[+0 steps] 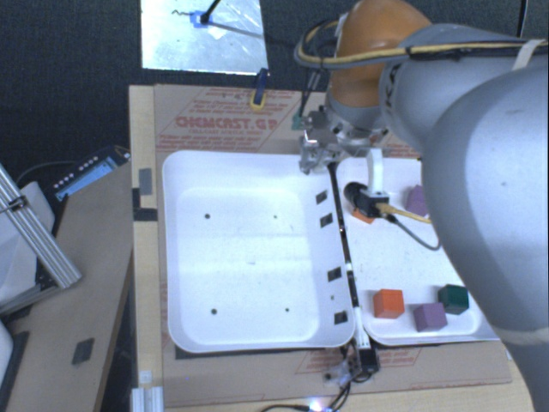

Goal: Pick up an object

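The step in hand looks like settling on one block and coming down square over it, and I judge the orange cube point(389, 303) the safest choice: it sits alone toward the near rim of the right bin point(403, 337), well below the hand and slightly to its right, with free floor on both sides for the grip to straddle. Just right of it, the purple block point(430, 317) and the dark green block point(454, 298) sit almost touching, so a descent there risks nudging one while closing on the other. Another purple piece point(417, 200) lies to the right of the hand, partly hidden by the arm, a poor target from here. The hand point(319, 151) hangs at the far end of the divider between the two bins, over the far corner of the left bin point(176, 230), pointing downward beneath the orange wrist band point(377, 24); whether it is spread or closed I cannot tell, and nothing shows in its grip. The grey arm point(480, 144) sweeps in from the right, covering much of the right bin.
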Motion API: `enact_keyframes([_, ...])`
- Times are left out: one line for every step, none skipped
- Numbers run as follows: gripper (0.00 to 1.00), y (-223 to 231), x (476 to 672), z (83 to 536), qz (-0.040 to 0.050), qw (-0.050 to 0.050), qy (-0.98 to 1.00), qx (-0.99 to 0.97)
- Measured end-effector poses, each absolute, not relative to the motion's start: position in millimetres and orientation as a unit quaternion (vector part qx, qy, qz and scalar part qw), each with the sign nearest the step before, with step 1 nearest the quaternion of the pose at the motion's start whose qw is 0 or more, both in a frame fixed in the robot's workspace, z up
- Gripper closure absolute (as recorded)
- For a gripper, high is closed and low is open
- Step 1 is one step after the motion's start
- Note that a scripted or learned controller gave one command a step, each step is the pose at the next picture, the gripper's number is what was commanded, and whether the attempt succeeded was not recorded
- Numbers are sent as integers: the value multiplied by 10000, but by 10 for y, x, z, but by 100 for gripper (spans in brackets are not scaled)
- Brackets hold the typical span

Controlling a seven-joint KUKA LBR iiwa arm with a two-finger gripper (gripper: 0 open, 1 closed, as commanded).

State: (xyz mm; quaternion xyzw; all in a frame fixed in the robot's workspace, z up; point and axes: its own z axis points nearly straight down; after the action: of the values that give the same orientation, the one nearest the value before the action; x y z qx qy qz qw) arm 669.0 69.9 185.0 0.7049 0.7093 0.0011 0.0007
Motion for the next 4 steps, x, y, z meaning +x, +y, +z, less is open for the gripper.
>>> enact_keyframes([100, 1429, 6694, 2870, 50, 25, 7107, 7034])
enact_keyframes([100, 1664, 6645, 2337, -2, -4, 7094, 7048])
enact_keyframes([100, 2050, 6258, 1827, -16, -22, 7100, 7042])
enact_keyframes([100, 2362, 6495, 1770, 17, 2, 7095, 7047])
